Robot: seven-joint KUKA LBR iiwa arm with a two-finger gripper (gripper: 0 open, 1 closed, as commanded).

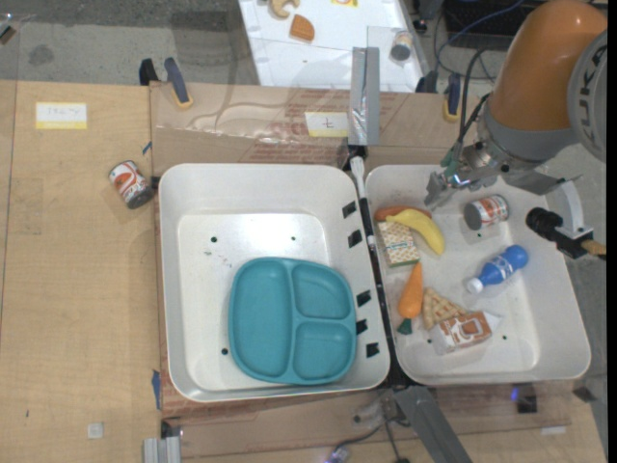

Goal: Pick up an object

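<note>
Left bin (183, 258): one teal divided tray (292, 320), three compartments, lying flat toward the near side.

Right bin (559, 355): banana (420, 227) at the far left, touching a small patterned packet (399, 245) just nearer; carrot (412, 293) near the bin's left wall, pointing near; a red-and-white carton (463, 329) lying flat beside the carrot, near side; blue-and-white bottle (497, 269) on its side, right of centre; small can (485, 210) with a red label on its side, far centre.

Gripper (453, 179): at the far edge of the right bin, just left of the can and right of the banana; nothing is seen between its tips; whether it is clenched or released cannot be told.

Bench (67, 287), outside the bins: a second red-labelled can (128, 182) on its side, left of the left bin.
</note>
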